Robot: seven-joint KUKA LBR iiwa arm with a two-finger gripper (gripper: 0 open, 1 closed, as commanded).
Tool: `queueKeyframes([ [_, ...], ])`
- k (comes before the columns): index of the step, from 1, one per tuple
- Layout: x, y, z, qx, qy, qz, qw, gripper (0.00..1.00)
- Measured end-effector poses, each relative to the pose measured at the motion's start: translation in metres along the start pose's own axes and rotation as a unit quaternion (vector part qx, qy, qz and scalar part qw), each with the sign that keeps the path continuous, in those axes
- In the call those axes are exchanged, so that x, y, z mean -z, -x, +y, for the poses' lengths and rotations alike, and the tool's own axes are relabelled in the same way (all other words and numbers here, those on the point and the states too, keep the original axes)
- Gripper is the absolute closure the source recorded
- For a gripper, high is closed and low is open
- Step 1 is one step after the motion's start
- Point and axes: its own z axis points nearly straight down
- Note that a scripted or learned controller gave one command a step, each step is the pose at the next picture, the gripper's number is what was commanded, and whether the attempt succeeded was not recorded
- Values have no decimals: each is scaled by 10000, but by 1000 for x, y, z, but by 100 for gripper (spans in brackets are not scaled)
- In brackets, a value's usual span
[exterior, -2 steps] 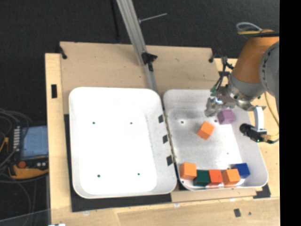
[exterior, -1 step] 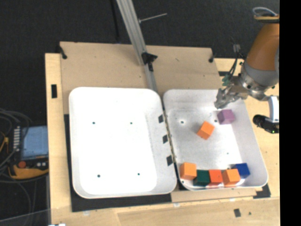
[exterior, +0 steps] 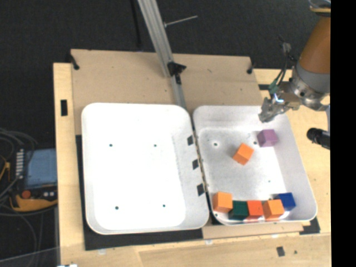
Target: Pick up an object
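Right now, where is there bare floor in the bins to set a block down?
The left bin has bare floor across it. In the right bin, floor is free between the orange cube and the crowded near-wall row. The purple block sits under the tool.

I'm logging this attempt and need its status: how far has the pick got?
Nothing looks picked up yet. The purple block, orange block and the row of blocks along the near wall all rest in the right bin. The pincer is over the bin's far corner, just beyond the purple block. Lowering, gripping and lifting remain.
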Motion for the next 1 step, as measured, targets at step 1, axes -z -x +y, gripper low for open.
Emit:
queueKeyframes([
  [1, 9, -47, -13, 20, -23, 13, 10000, 100],
])
